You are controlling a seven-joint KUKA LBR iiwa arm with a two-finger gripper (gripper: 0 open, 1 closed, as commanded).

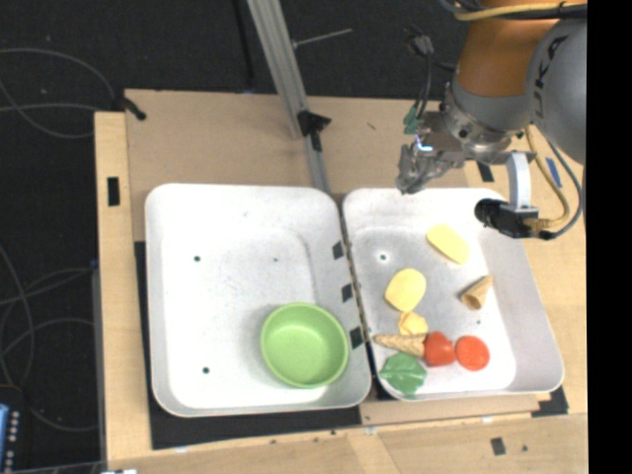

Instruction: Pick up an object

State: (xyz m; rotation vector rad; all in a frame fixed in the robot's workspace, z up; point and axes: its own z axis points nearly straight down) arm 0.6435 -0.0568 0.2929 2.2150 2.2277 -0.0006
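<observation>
- The claw [415,178] hangs over the far edge of the right bin [533,294], near that bin's far-left corner. It's dark and small from this angle, so honestly I can't tell if it's spread or pressed together. Nothing visible between its tips.
- The grey arm with its orange band [513,38] comes in from the top right, with cables looping round it.
- All the pickable stuff sits in the right bin, well apart from the claw:
- a pale yellow piece [447,244] toward the far side, the closest thing to the claw
- a rounder yellow piece [405,289] in the middle, with a smaller yellow bit [413,324] just near of it
- a little tan cone-ish thing [476,291] off to the right
- a long tan piece [398,342] lying flat by the left wall, touching a red ball-ish thing [438,350]
- a second red one [473,354] just right of that
- a green lump [403,373] at the near-left corner
- The left bin [197,235] has a green bowl [304,345] upright in its near-right part.
- Both bins sit side by side on the table [197,136], and a metal pole [281,57] slants up from behind the spot where they meet.
</observation>
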